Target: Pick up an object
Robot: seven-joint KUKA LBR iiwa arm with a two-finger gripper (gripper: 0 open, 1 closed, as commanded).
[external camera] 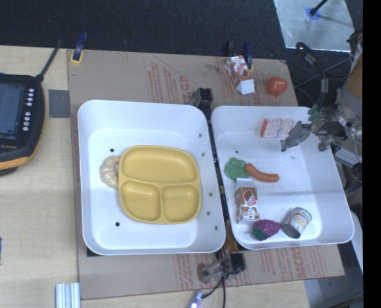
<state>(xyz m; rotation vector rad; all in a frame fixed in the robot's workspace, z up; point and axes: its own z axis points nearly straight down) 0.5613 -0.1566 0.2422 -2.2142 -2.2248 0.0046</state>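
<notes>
We see the gripper (308, 135) open and empty over the right bin (325, 191), just beside the small carton (277, 128). We judge this the approach step; next, centre over the carton, descend, close.

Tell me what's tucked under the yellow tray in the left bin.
A tan, rounded piece pokes out from beneath the yellow tray at its left edge. The tray covers the rest of it, so its full shape stays hidden.
</notes>
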